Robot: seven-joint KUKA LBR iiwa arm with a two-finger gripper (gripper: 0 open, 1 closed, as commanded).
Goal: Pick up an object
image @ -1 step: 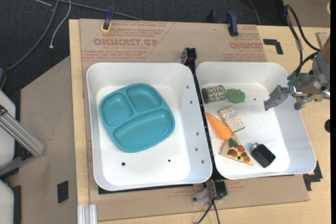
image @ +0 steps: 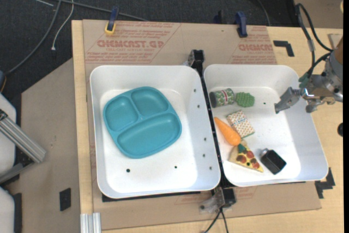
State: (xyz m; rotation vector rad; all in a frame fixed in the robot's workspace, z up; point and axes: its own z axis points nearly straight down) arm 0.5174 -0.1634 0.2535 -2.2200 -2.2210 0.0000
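Note:
The right bin (image: 305,133) holds several small objects. A green can (image: 221,97) lies beside a bumpy green toy (image: 245,99) near its far left. Below them lie a patterned packet (image: 240,123), an orange carrot (image: 227,131), a pizza slice (image: 245,157) and a black block (image: 273,161). My gripper (image: 298,103) hangs over the bin's right side, to the right of all the objects. It is open, with nothing between its fingers (image: 284,101).
The left bin (image: 103,172) holds a blue divided plate (image: 143,121). A black clamp (image: 196,57) sits at the top of the seam between the bins. Blue clips (image: 112,19) hold the cardboard base at the back.

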